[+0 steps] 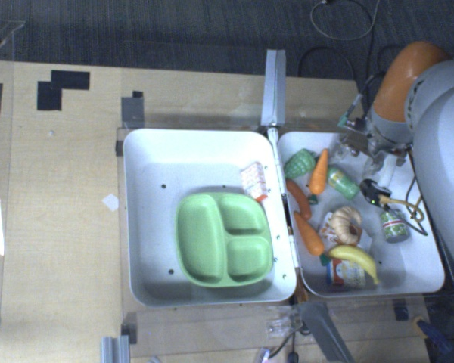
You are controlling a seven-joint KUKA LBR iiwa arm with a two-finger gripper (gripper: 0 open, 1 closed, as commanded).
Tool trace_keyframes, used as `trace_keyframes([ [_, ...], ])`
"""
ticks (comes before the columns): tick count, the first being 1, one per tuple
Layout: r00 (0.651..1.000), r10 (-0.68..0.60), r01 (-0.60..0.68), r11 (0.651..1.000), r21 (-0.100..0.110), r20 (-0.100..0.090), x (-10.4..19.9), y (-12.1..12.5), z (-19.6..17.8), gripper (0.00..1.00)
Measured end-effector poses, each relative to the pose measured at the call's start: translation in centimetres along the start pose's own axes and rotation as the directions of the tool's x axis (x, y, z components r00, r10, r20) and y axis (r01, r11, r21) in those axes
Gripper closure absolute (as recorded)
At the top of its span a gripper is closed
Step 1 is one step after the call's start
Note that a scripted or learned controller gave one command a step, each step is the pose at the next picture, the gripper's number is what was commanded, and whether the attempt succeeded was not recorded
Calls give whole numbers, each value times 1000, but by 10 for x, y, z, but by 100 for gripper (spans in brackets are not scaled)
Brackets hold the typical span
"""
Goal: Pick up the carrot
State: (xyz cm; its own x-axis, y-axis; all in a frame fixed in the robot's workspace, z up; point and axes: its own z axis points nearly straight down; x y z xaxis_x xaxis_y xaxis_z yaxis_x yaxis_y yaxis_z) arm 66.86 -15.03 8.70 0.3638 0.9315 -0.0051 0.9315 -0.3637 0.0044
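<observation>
We cannot tell the gripper (372,161) state above the right bin (424,278), which holds carrot (319,171), banana (356,259), bagel (342,225); left bin (147,203) holds a green tray (223,239).

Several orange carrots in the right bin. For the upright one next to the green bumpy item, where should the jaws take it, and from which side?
Grip the carrot around its thick middle, coming straight down from above with the jaws closing across its width. It lies nearly lengthwise toward the bin's far wall, tapering to its upper tip. The green bumpy item and green bottle crowd its sides, so a side approach looks blocked.
</observation>
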Motion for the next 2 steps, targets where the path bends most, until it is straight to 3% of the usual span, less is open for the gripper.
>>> trace_keyframes([
  [1,971,-237,237,971,-4,-7,54,-19,-1,0],
  [2,976,-219,219,976,-8,-6,35,-87,-3,0],
])
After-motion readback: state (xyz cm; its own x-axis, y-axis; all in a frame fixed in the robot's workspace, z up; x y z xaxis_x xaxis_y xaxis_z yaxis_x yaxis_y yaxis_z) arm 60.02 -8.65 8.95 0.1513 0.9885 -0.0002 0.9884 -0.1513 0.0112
